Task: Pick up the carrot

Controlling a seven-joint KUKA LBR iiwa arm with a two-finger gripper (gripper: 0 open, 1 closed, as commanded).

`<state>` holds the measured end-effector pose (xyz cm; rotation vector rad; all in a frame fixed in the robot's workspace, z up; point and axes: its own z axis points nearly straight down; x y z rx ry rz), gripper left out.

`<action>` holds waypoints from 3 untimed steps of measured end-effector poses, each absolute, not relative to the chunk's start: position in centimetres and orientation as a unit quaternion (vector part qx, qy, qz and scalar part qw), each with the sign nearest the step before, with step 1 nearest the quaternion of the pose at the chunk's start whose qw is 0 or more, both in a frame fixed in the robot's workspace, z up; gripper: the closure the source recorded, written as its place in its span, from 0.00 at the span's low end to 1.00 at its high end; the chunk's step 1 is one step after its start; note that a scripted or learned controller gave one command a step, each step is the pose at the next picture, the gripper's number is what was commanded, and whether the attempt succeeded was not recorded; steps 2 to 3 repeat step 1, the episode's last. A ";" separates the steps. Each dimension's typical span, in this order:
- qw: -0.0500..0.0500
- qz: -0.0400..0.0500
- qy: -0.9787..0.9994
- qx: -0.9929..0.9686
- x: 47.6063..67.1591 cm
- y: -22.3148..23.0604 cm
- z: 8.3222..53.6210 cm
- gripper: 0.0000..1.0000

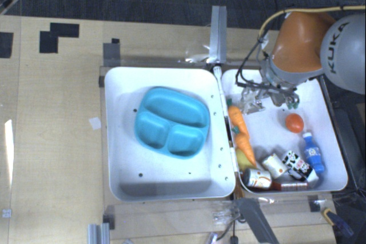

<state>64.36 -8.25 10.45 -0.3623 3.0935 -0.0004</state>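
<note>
Two shallow white bins sit side by side on the bench. The left bin [123, 180] carries a blue divided tray [170, 121], tilted a little, with three compartments showing. The right bin [331, 140] carries the clutter and the arm.

The arm [320, 43] reaches in from the right, orange band above the wrist, over the upper part of the right bin. The gripper [257, 101] hangs near the bin's upper left area, metal parts and cabling bunched around it. Whether it is spread or closed cannot be told from this angle; nothing is seen clamped in it.

The carrot [239, 122] lies along the left wall of the right bin, just below and left of the gripper, apart from it as far as can be judged. It lies lengthwise along the divider. A second orange piece [246, 146] lies right below it, touching or nearly so; whether it is another carrot cannot be told.

An orange-red ball [294, 122] rests alone to the right of the gripper. A blue-and-white bottle [313, 155] lies near the right wall. In the lower part of the bin a small heap: a black-and-white spotted item [297, 164], a white cup-like object [273, 164], a round can on its side [258, 178], a dark red stick-like object [291, 184]. Something yellow-green [245, 160] peeks out by the left wall beneath the orange piece.
</note>
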 end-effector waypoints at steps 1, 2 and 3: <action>0.007 0.000 1.000 -0.004 61.7 -6.9 18.8 1.00; 0.007 0.000 1.000 -0.004 61.7 -6.9 18.8 1.00; 0.007 0.000 1.000 -0.004 61.7 -6.9 18.8 1.00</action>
